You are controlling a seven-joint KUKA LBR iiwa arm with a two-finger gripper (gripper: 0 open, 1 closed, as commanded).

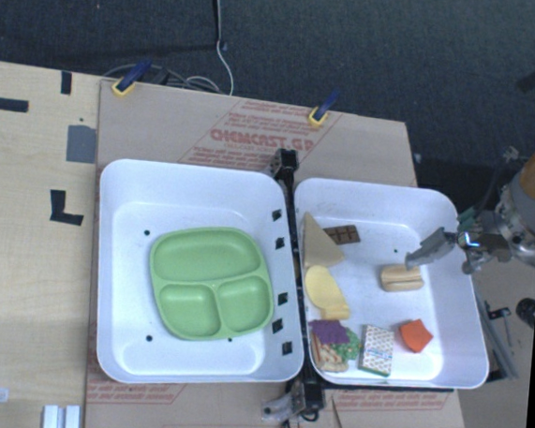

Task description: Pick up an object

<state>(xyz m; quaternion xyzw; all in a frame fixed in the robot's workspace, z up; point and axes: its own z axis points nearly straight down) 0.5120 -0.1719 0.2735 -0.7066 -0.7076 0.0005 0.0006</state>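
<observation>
My gripper (pixel 448 255) hangs over the right rim of the right bin (pixel 382 199). It is open, and its two grey fingers (pixel 425 248) stand apart with nothing between them. Just below the left finger lies a tan roll (pixel 401 279), apart from it. The same bin holds an orange block (pixel 415 335), a yellow piece (pixel 326 292), a tan wedge (pixel 319 243), a small brown bar (pixel 343 233), purple grapes (pixel 329 335) and a green-patterned box (pixel 378 350).
The left bin (pixel 129 186) bears a green divided plate (pixel 211 283). A black divider with clips (pixel 285 257) runs between the bins. Both bins rest on cardboard (pixel 247 136) clamped to a wooden bench.
</observation>
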